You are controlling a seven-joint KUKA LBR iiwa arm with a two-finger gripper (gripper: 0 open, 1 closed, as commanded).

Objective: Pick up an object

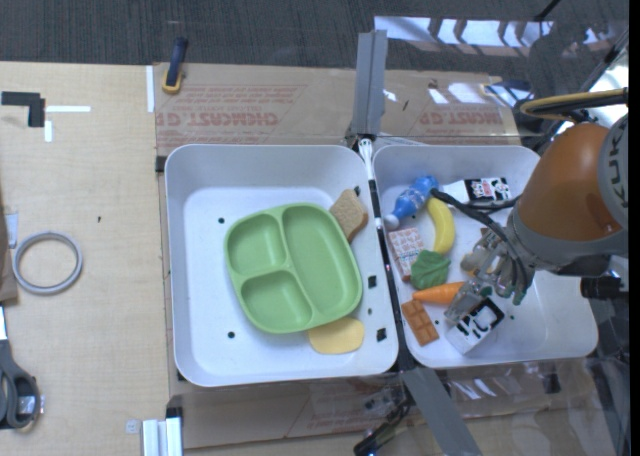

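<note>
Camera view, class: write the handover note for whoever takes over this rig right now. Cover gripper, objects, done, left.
Gripper: low in the right bin, beside the carrot; nothing seen held.
Right bin: banana, blue bottle, green leaf toy, carrot, waffle piece.
Left bin: green divided plate, bread slice, yellow chip.
Done: arm has reached the objects.
Left: grasp one and lift it.

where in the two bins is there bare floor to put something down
Left bin: bare white floor left of and above the green plate. Right bin: a bare strip right of the hand; its left half is crowded with the banana and carrot.
</note>
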